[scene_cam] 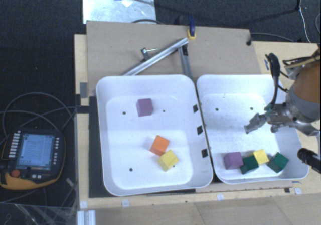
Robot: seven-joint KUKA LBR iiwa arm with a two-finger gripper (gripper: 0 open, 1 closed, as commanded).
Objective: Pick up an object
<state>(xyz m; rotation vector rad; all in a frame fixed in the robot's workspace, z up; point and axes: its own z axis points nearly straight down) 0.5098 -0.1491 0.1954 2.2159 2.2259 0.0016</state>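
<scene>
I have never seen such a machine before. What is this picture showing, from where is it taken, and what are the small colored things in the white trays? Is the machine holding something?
The picture comes from one fixed camera above a bench, looking down at a slant. The grey and orange machine entering from the right is a robot arm; its gripper is its two-finger hand, here above the right bin. Nothing is visible between its fingers, so it holds nothing that I can see. The left bin contains a purple cube, an orange cube and a yellow cube. The right bin contains a purple block, two green blocks and a small yellow block. The device left of the bench is a handheld control pad.
</scene>
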